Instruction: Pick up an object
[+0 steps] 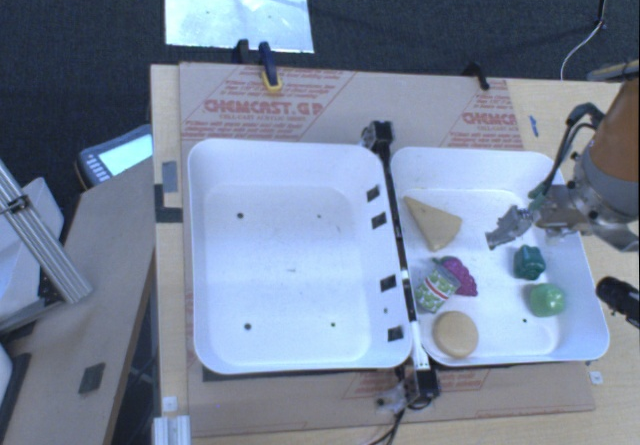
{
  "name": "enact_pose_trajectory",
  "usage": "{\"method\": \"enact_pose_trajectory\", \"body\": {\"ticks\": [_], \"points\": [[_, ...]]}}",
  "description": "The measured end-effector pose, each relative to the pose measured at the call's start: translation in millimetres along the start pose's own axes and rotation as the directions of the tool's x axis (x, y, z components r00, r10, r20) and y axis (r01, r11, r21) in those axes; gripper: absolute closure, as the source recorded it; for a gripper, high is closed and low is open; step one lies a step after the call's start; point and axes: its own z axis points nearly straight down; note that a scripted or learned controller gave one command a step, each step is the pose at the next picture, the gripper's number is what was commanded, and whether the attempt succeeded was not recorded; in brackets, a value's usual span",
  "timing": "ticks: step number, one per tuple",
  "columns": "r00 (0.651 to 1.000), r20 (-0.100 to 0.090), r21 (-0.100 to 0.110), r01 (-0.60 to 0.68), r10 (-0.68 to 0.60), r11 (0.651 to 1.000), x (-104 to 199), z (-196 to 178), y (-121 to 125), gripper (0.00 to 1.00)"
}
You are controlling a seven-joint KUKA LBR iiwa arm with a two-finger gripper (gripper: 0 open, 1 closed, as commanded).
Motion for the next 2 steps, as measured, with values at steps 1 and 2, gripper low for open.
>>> {"method": "enact_pose_trajectory", "body": {"ticks": [1,2], "points": [[1.000,-0.005,0.007,0.011,-0.011,1.000,111.1,73.1,-18.7,0.00],[1.000,-0.001,-0.001,0.000,0.000,1.000,104.3,59.0,-16.1,1.00]]}}
